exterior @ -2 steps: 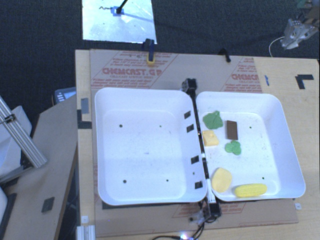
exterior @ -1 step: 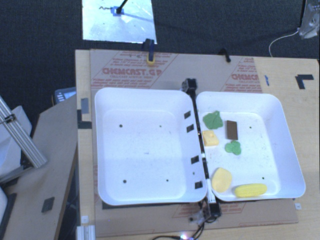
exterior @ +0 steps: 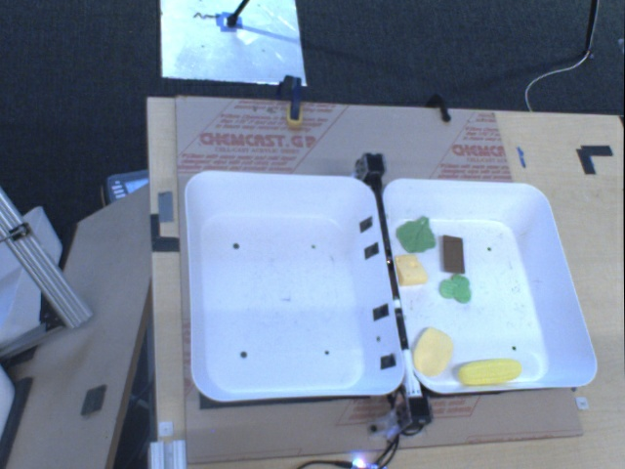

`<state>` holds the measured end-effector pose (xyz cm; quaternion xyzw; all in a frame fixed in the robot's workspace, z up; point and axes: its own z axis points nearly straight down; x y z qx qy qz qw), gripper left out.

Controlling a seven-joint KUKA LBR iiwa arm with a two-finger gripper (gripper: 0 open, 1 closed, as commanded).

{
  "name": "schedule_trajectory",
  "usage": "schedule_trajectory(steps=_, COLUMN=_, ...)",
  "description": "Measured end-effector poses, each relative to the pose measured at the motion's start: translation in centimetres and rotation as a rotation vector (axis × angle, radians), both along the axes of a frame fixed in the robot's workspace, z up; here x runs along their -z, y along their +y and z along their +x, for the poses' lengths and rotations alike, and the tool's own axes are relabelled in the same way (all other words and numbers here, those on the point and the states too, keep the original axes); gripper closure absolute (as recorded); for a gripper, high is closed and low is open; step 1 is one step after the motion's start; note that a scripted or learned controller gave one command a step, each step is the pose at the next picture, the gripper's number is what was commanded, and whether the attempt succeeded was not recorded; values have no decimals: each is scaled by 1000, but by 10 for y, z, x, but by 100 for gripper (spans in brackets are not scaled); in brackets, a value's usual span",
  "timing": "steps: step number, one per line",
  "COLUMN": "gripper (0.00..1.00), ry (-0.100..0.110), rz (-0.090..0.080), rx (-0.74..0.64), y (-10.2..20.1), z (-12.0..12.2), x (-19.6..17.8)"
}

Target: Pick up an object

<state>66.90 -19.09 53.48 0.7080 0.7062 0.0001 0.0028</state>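
Two shallow white bins, smooth moulded plastic with rounded corners, side by side on a brown printed sheet [exterior: 244, 137] over the pale wooden worktop [exterior: 605, 164]. Joined along the middle by a row of small dark clips [exterior: 372, 251].

Left bin [exterior: 195, 195]: flat matte floor with a few small dark dots.

Right bin [exterior: 508, 296], all six pieces in its left half:
- green leafy piece [exterior: 417, 234], lobed outline, near the far-left corner
- brown block [exterior: 452, 253], flat, rectangular and sharp-edged, just beside the leafy piece
- pale yellow square [exterior: 411, 271], soft-looking, close against the dividing wall
- small green piece [exterior: 455, 288], ruffled, just below the brown block and apart from it
- yellow rounded lump [exterior: 433, 351], smooth, near the front-left corner
- long yellow piece [exterior: 489, 370], cylinder-like, lying flat along the front wall, just beside the lump

Open floor across the right half of the right bin. Little room beside the square at the divider and the long piece at the front wall; clearer room around the brown block and small green piece.

Places relative to the end effector, and whether wide, narrow or holding: cannot tell.
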Motion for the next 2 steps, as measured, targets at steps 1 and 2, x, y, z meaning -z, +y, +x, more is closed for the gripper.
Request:
schedule_trajectory(steps=1, gripper=100, ry=15, rz=8, rx=-9, y=56, z=-34, x=126)
schedule_trajectory(steps=2, gripper=100, ry=-3, rz=0, rx=-3, y=17, z=1, x=98)
